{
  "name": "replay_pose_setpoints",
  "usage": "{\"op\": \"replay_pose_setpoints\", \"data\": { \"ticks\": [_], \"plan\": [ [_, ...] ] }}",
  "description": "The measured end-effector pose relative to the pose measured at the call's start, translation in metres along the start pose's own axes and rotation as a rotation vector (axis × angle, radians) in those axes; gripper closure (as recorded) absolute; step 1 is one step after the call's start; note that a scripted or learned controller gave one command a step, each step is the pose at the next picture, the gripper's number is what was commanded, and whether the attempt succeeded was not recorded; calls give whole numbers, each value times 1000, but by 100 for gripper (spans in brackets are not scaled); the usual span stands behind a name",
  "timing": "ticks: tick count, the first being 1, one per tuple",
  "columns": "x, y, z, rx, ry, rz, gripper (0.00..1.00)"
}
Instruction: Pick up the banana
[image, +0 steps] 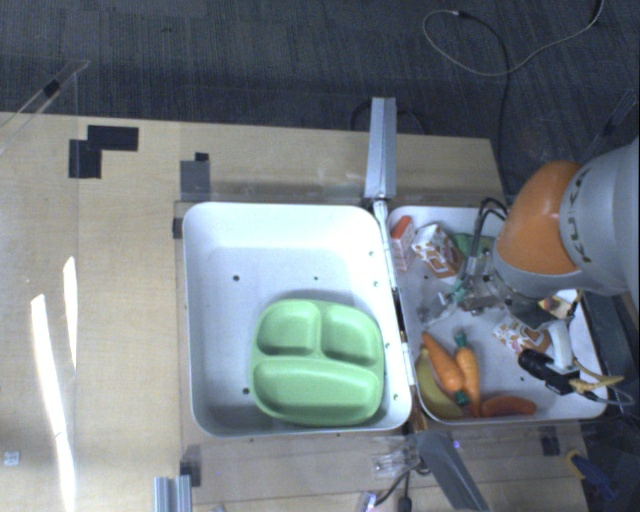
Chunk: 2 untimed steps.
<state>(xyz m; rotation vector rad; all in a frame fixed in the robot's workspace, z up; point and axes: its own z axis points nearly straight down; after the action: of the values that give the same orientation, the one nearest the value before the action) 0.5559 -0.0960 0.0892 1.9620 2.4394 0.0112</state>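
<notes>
The banana (432, 385) lies below and slightly left of the hand (470, 296), half hidden under two carrots (452, 366). I cannot tell the hand's opening. The banana seems light, soft and smooth; its free left edge is probably best to take.

Yellow banana (432, 388) lies partly under carrots.

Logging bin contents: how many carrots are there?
2. Both carrots lie in the right bin, near its front-left corner: one angled over the banana, the other beside it. The arm may hide more.
</notes>
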Motion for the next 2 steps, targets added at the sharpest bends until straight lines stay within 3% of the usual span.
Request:
{"op": "replay_pose_setpoints", "data": {
  "ticks": [1,2],
  "plan": [
    [0,0,0,0,0,0,0],
    [12,38,-97,6,2,112,0]
  ]
}}
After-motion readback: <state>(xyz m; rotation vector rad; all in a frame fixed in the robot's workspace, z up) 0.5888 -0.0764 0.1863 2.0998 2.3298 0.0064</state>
